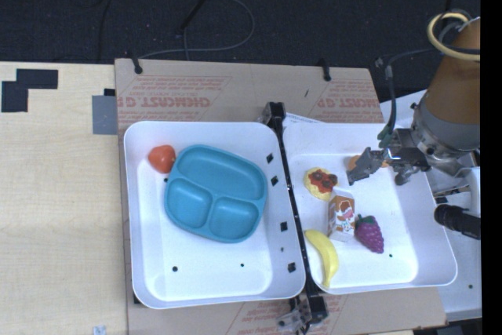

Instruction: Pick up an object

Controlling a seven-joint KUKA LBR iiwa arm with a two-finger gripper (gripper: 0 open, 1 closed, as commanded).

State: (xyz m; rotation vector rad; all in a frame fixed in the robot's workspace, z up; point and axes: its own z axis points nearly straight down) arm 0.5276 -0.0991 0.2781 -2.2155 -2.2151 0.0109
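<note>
A: From the overhead camera, where does everything sit?

B: Two white bins lie side by side on the surface. The left bin (pixel 149 278) holds a blue divided plate (pixel 216 192) and, just beside its upper-left edge, a red tomato (pixel 161 158). The right bin (pixel 423 267) holds the small items: a tart-like pastry (pixel 321 182), a little juice carton (pixel 342 216) below it, purple grapes (pixel 370 234) touching the carton's right side, and a banana (pixel 324 255) along the bin's lower-left part.

A: And the arm?

B: It reaches in from the right, with the hand (pixel 375 163) over the upper part of the right bin. Something orange (pixel 362 162) shows at its tip, but it is too small to name, and I cannot tell whether the hand is open, closed, or holding that orange thing.

A: So which object is the target?

B: My guess is the orange thing at the tip, or the pastry nearby to its left. Nothing is clearly lifted yet.

A: How should the grasp be done well?

B: I'd come straight down, centre the hand over one item alone, and close across its narrow side. The carton and grapes touch, so a grab there risks nudging both. The pastry stands apart from its neighbours, which makes it the safer pick. Lift slowly and check that the item rises with the hand.
</note>
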